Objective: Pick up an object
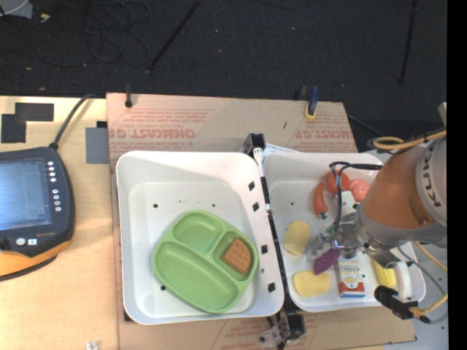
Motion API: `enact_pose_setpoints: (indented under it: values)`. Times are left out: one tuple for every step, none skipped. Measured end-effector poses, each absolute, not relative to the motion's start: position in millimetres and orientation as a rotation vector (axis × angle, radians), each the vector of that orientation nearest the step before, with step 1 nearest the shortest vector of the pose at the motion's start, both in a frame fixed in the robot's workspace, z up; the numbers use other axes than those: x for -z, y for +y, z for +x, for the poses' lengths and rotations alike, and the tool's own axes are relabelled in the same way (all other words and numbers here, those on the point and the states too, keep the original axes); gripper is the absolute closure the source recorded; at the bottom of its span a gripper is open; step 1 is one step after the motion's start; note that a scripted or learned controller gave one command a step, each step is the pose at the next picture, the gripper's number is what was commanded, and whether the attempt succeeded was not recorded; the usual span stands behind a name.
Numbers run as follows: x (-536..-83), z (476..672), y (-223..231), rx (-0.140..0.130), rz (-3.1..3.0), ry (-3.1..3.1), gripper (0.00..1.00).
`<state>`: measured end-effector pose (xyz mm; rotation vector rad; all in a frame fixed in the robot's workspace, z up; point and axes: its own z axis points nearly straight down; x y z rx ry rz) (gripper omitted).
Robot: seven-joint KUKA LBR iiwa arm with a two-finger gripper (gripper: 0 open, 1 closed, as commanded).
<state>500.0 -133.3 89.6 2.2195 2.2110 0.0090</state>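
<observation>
The gripper point(333, 242) hangs low over the right bin point(300, 172), at the middle of its floor. The view from above does not settle whether it is spread or pressed together, and nothing can be seen held in it.

Just under and in front of it lies a purple piece point(325, 261). It is small, long and rounded, deep violet, and set at a slant. It may be touching the gripper, but the view does not make this clear.

In the same bin, a pale yellow lump point(296, 237) lies to the left of the gripper. A second yellow lump point(311, 284) lies near the front wall. A small white carton point(352, 279) with red and blue print sits just right of the purple piece. Toward the back wall are an orange-red piece point(319, 199) and a pink piece point(358, 189), partly under the arm.

The left bin point(175, 177) holds a green plate point(188, 268) with three compartments. A brown waffle point(237, 255) lies in its small right compartment.

Both bins rest on cardboard point(182, 126).
</observation>
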Motion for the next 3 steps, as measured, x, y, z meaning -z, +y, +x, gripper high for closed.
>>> enact_pose_setpoints:
  values:
    - [-98, 500.6, -133, -0.008, 2.229, 2.218, 1.00]
    - [-98, 473.5, -78, 0.006, 2.226, 2.233, 1.00]
    - [-190, 501.3, -4, -0.003, 2.214, 2.227, 1.00]
